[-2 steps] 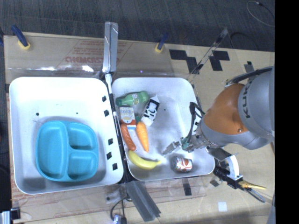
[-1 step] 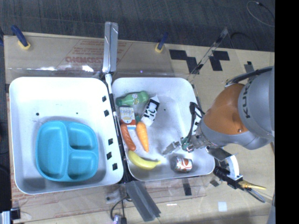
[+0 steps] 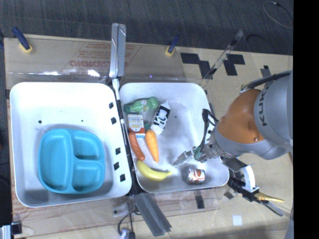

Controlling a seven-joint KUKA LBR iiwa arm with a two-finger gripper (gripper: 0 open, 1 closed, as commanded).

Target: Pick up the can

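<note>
Gripper (image 3: 183, 157) in right bin (image 3: 192, 96), jaws released, just above can (image 3: 193, 175), can label unreadable, "KU" on arm (image 3: 261, 116)

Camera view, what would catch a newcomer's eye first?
The bright blue divided plastic tray lying in the left white bin stands out most. Next, the grey arm's orange band at the right, above the right white bin, where a crumpled metal can lies near a yellow banana.
</note>
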